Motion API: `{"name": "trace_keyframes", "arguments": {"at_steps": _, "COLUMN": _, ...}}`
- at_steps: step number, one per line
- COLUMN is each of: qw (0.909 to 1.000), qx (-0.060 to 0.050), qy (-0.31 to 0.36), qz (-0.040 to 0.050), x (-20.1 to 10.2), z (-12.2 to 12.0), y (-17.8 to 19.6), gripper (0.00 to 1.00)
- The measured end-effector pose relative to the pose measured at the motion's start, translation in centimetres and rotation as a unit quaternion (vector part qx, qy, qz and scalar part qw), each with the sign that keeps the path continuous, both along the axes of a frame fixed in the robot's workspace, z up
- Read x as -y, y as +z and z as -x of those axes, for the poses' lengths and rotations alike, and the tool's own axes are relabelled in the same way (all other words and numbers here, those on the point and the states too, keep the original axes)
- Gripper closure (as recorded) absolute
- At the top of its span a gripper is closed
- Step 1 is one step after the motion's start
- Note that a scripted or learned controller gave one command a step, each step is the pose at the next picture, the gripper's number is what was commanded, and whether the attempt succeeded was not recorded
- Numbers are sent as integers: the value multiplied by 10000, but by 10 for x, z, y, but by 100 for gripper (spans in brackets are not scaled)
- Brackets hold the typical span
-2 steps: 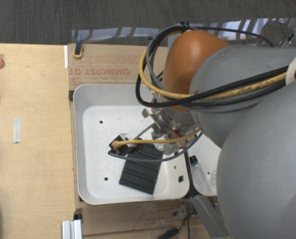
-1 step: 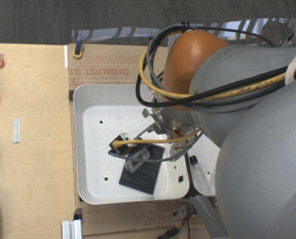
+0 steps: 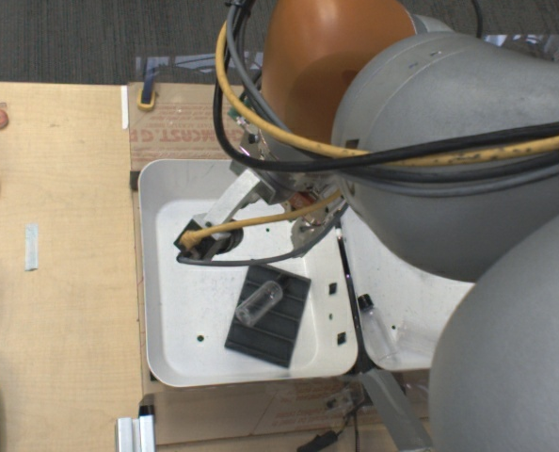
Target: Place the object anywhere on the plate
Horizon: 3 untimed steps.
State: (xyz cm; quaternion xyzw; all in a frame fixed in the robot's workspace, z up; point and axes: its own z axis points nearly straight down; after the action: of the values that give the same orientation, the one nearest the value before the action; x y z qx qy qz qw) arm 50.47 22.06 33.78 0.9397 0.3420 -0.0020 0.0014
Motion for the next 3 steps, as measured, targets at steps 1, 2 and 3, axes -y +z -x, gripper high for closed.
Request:
{"name": "trace_keyframes", "arguments": {"at_steps": 1, "qw": 10000, "qx": -11, "qy": -9, "qz": 18, "x": 2, "z": -1, "y": 8, "gripper": 100}}
{"name": "trace_keyframes", "arguments": {"at_steps": 2, "qw": 9764, "qx": -22, "qy": 2159, "qz": -6, "x": 92, "z": 18, "y": -1, "gripper": 100}}
{"name": "trace_keyframes", "arguments": {"at_steps": 3, "qw": 9719, "qx": -21, "qy": 2353, "qz": -11, "x": 104, "z": 27, "y": -80, "gripper": 100}}
